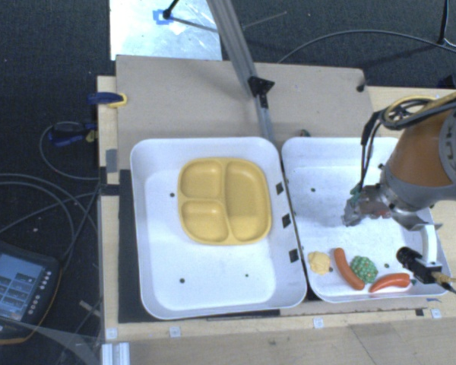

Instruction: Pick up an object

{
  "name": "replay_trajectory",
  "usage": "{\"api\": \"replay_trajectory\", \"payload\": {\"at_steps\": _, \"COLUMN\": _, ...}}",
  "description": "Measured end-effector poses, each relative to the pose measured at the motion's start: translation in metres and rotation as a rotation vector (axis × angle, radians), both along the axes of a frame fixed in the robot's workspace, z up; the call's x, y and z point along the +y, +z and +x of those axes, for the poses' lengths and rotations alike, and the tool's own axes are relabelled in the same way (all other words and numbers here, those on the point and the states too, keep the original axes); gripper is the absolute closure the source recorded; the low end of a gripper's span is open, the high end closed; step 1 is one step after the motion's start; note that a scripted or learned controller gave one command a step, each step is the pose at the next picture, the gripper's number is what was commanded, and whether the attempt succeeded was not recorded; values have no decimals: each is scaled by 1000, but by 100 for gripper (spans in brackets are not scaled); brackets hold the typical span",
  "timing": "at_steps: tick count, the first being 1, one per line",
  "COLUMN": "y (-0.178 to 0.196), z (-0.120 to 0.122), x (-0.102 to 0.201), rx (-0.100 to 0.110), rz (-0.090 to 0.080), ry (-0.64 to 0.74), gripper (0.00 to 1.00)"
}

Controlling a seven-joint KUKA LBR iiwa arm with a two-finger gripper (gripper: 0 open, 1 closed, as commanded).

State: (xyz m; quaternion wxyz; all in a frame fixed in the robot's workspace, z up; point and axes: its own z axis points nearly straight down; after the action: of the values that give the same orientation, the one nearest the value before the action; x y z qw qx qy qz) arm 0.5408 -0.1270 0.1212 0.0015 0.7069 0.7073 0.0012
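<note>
Along the right bin's point(319, 175) near wall lie a small yellow piece point(319, 262), an orange-red sausage point(347, 268), a green bumpy piece point(363, 268) and a second red sausage point(390, 282). My gripper point(355, 210) hangs low over the middle of this bin, a short way up and back from these items. Nothing shows between its tips, and its fingers are too small and dark to read.
A yellow divided plate point(225, 201) lies in the left bin point(159, 280). The arm's grey body with its orange band point(429, 154) covers the right bin's right side. A slanted metal pole point(239, 48) crosses the bench behind the bins.
</note>
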Motion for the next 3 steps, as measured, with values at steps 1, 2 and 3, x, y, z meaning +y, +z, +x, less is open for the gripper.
{"api": "replay_trajectory", "payload": {"at_steps": 1, "y": 63, "z": 8, "x": 0, "rx": -5, "rz": -1, "ry": 5, "gripper": 100}}
{"api": "replay_trajectory", "payload": {"at_steps": 2, "y": 104, "z": 10, "x": -1, "rx": -3, "rz": -1, "ry": 5, "gripper": 100}}
{"api": "replay_trajectory", "payload": {"at_steps": 3, "y": 107, "z": 8, "x": 64, "rx": 2, "rz": 4, "ry": 11, "gripper": 100}}
